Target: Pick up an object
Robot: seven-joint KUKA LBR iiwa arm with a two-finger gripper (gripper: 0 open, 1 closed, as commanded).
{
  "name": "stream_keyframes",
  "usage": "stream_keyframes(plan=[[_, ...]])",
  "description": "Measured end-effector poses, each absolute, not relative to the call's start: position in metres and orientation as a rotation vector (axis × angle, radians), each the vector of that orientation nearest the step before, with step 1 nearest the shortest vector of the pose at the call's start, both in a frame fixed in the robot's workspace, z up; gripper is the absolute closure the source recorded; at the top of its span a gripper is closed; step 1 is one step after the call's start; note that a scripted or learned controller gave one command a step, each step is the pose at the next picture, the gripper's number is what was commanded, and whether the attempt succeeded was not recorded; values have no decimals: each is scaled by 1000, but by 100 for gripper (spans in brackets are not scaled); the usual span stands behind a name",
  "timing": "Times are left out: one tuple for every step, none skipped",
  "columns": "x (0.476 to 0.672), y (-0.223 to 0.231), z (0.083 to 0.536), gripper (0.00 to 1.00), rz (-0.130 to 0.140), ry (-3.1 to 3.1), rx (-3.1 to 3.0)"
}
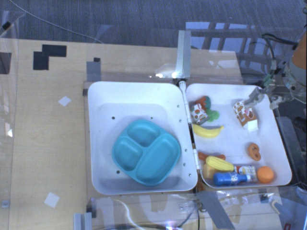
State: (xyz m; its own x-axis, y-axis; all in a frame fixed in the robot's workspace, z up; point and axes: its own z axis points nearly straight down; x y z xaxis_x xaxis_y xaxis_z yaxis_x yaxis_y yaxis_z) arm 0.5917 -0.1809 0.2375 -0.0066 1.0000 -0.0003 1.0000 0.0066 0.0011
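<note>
My gripper (265, 98) hangs over the far right corner of the right bin (283, 150), and its fingers stand open with nothing between them. One fingertip (253, 98) is just above and right of a small red-and-white carton (245, 114). Further left lie a second carton with a strawberry picture (198, 113), a green leafy toy (211, 114) and a banana (207, 131). Toward the near side are a brown pretzel-like piece (254, 151), an orange (265, 174), a blue bottle (230, 178), a corn cob (219, 164) and a red piece (211, 155).
A blue divided plate (146, 151) lies in the left bin (100, 128). A metal post (183, 54) rises behind the seam between the bins. Cables and the arm's wrist (292, 75) crowd the right edge.
</note>
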Motion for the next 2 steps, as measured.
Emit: stream_keyframes(plan=[[556, -206, 151, 0, 1, 2469, 1941], [530, -206, 88, 0, 9, 2488, 1901]])
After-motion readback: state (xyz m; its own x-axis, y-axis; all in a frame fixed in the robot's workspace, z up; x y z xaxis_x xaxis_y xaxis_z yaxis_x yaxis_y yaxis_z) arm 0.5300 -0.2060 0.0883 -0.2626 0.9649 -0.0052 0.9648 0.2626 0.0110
